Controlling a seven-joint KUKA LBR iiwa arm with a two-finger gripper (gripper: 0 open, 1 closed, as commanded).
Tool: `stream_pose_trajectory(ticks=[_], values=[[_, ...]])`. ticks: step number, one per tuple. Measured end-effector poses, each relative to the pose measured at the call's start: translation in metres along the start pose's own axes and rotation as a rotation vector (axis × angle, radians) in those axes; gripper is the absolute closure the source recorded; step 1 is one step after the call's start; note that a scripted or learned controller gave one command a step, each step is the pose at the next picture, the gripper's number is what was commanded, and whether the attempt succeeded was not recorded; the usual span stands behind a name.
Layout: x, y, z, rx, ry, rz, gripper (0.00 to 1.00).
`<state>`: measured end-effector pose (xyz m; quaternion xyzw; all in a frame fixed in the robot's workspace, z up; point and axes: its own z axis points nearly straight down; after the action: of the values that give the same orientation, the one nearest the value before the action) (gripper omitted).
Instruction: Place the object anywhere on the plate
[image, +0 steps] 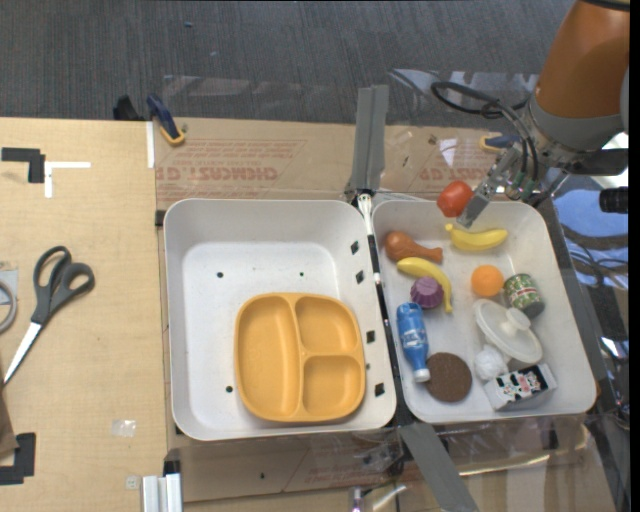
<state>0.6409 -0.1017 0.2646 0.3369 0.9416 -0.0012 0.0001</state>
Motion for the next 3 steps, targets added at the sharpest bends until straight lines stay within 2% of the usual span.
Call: stream_pose_trajectory(ticks=[1, 2, 3], values=[[0.089, 0.017, 0.041, 0.000, 0.003, -0.044, 1.00], [0.168, 0.012, 0.005, 0.000, 0.003, -0.084, 1.00], [0.269, 0.073, -0.031, -0.001, 0.000, -0.055, 1.00]])
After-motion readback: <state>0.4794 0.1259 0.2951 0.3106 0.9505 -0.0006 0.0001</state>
